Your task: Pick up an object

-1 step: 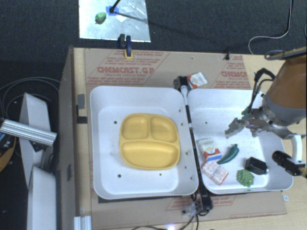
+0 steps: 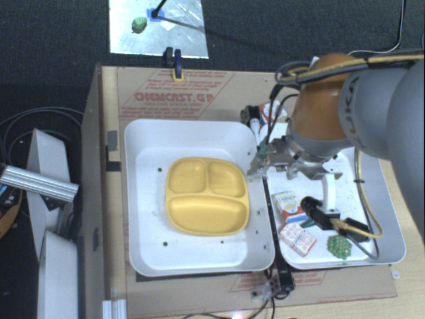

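Printed carton (image 2: pixel 287 203): right bin (image 2: pixel 392 239), near its inner wall; print too small to read.
Red-patterned packet (image 2: pixel 297 239): same bin, just in front of the carton.
Green knobbly item (image 2: pixel 339 245): same bin, front area; what it is cannot be told.
Yellow three-compartment tray (image 2: pixel 206 197): left bin (image 2: pixel 133 198), flat, central.
Gripper (image 2: pixel 273 163): beneath the arm (image 2: pixel 325 105), over the seam between the bins; whether it is released or clenched cannot be told, as the wrist masks it.
The arm covers the right bin's rear half.
Surface: cardboard sheet (image 2: pixel 179 88), red lettering, under both bins.
Surroundings: dark carpet (image 2: pixel 53 45); shiny sheet (image 2: pixel 156 18) at the back; cables (image 2: pixel 26 121) and metal bar (image 2: pixel 40 181) on the view's left.
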You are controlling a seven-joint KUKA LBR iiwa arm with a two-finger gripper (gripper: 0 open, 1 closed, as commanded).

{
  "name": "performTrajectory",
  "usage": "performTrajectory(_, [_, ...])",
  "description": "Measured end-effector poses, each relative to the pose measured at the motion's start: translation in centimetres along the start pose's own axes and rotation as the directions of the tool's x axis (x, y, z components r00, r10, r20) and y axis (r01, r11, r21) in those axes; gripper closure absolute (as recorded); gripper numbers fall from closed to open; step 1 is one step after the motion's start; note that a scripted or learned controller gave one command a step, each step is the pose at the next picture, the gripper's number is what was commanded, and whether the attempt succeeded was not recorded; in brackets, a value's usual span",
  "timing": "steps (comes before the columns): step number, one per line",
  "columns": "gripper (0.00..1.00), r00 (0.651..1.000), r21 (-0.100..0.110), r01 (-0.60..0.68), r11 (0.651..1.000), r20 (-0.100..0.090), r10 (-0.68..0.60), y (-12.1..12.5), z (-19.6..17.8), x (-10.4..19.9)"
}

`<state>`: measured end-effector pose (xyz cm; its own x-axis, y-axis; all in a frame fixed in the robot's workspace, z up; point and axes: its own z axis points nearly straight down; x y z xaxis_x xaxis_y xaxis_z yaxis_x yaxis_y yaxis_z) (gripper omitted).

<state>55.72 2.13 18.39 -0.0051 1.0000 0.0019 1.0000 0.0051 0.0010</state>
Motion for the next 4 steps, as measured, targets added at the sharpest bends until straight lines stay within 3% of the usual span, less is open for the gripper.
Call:
performTrajectory(1, [0.00,1.000,0.000,-0.006,1.000,0.003,0.006,-7.1,-0.1,-9.6])
performTrajectory(2, [0.00,1.000,-0.003,-0.005,1.000,0.004,0.005,0.5,-1.9,-15.0])
performTrajectory(3, [0.00,1.000,0.000,-0.002,1.000,0.001,0.002,-1.3,7.7,-10.5])
performTrajectory(4, [0.00,1.000,-0.023,-0.008,1.000,0.011,0.008,-6.3,9.2,-16.6])
